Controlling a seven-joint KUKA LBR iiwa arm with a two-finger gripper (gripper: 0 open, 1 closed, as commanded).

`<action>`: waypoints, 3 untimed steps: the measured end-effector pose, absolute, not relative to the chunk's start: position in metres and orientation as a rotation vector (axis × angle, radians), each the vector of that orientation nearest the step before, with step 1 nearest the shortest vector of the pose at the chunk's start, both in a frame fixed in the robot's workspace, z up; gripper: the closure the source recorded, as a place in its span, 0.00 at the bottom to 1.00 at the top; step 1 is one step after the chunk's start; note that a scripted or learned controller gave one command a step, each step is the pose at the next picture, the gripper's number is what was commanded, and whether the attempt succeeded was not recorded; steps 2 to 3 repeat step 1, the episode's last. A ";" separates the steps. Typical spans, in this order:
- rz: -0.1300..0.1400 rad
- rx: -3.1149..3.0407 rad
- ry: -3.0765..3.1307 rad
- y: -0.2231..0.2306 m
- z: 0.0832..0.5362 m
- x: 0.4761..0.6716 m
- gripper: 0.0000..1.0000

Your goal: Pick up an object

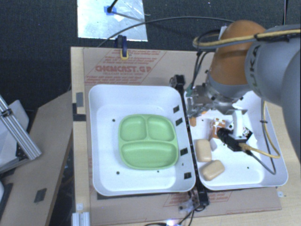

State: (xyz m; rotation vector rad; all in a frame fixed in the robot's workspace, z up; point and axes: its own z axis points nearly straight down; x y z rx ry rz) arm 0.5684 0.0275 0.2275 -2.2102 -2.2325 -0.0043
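A grey arm's gripper point(196, 108) hangs low over the right bin point(270, 171), by the wall shared with the left bin point(106, 173); whether it grips cannot be told. Two tan blocks point(203, 150) lie just below it. A green divided plate point(148, 141) sits to its left.

Dark carpeted floor point(37, 41) surrounds a tan bench point(136, 62); a reflective sheet point(110, 13) lies behind, an aluminium rail point(16, 131) at left.
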 end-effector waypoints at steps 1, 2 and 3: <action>-0.005 -2.209 -2.233 0.078 0.236 0.562 1.00; -0.005 -2.209 -2.233 0.078 0.236 0.562 1.00; -0.005 -2.209 -2.233 0.078 0.236 0.562 1.00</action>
